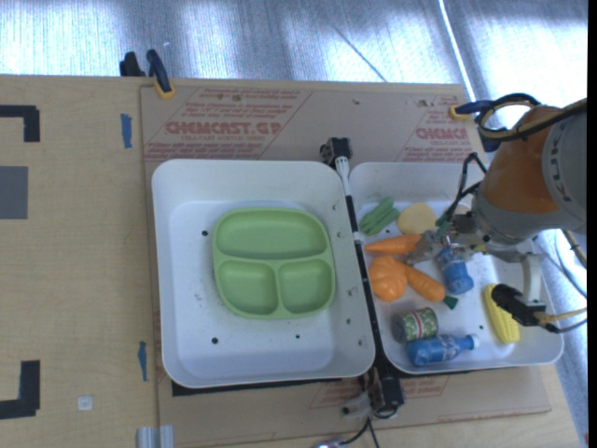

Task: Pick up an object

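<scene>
Camera view puts the claw [435,246] low inside the right bin [550,348], reaching in among the toy food from the arm's side. Whether it is spread or pressed together I cannot tell, since the wrist and the clutter hide its tips.

The nearest candidate is the upper carrot [394,245], just to the claw's left, probably touching it, its long axis running left to right so the thick end points at the claw. Directly below the claw lies a second carrot [426,284], set on a diagonal, with a small blue can [456,275] just to the claw's lower right. An orange pepper [388,279] sits to its lower left, a pale yellow potato-like lump [417,217] just above, and green beans [378,217] up and to the left. Further below are a green-labelled can [415,325] and a blue bottle [438,349] lying on its side; a corn cob [502,317] lies off to the lower right.

Everything looks like smooth, hard moulded plastic, rounded and likely to slip from a grip. The carrots taper, so a grip across the thick middle seems safest.

Well to the left, the other bin [177,278] holds a green divided plate [273,261].
</scene>
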You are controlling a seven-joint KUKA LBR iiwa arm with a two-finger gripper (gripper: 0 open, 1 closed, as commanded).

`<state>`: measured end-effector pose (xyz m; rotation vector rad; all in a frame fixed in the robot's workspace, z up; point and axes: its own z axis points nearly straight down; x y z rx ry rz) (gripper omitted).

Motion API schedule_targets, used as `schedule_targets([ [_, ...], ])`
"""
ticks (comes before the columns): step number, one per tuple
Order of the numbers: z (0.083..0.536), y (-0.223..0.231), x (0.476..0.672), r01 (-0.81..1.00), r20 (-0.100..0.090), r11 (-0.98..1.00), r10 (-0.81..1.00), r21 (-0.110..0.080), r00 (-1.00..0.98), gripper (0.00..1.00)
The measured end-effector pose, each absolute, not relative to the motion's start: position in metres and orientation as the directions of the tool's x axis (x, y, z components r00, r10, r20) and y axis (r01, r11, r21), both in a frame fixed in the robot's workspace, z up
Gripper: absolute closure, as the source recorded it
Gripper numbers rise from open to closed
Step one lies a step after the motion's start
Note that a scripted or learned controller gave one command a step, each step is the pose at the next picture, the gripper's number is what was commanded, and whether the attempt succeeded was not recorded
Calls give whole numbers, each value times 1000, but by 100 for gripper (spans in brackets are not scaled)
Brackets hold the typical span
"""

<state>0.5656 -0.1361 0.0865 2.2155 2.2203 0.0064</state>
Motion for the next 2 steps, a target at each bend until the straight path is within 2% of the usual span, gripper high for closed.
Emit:
schedule_targets([
  [1,98,-138,566,1000,-5,0,1000,10,0,100],
  [2,185,-81,523,1000,0,2,1000,1,-2,100],
])
